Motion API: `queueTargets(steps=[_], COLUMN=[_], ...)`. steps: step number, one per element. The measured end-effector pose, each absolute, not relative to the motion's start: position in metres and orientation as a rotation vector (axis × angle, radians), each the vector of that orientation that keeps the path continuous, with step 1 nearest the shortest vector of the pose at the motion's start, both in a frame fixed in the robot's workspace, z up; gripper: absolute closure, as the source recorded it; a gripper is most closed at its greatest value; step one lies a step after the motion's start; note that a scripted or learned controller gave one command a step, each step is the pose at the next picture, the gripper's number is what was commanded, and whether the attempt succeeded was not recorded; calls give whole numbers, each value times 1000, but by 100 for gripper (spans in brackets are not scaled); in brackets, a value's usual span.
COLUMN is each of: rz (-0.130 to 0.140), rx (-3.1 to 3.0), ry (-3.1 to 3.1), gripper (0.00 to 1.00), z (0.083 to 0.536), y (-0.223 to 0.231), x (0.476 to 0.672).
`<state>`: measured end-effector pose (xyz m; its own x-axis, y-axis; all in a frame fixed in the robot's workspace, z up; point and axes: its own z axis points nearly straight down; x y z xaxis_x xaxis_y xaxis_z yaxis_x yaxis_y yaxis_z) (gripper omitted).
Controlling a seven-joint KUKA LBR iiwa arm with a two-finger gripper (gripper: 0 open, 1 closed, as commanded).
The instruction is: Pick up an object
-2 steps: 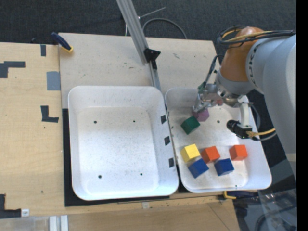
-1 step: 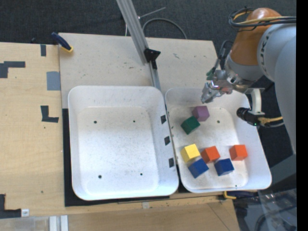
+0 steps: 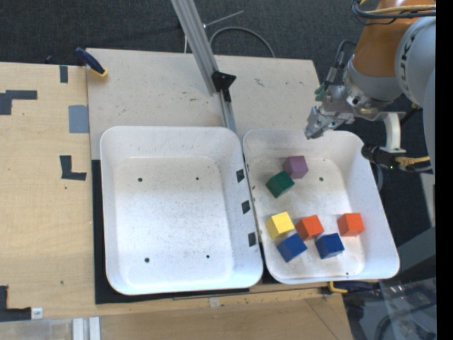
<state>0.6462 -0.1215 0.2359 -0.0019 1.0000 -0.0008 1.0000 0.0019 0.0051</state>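
My gripper (image 3: pixel 315 129) hovers over the right bin's (image 3: pixel 379 211) far rim; I can't tell its finger state. I'd descend squarely onto the purple cube (image 3: pixel 296 166), clear of green (image 3: pixel 280 183).

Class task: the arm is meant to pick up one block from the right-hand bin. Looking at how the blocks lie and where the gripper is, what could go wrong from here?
1. The yellow block, orange block and two blue blocks sit tightly clustered; the jaws may bump neighbours or catch two.
2. The gripper hovers over the right bin's far rim and could clip it descending.
3. The purple block and green block nearly touch.
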Motion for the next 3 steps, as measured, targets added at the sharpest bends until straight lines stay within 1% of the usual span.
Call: queueTargets(steps=[1,2,3], rz=[-5,1,-1], rx=[2221,2216,2217], ry=[2224,2230,2231], gripper=[100,100,100], z=[207,221,213], y=[-121,-64,-10], x=[646,638,634])
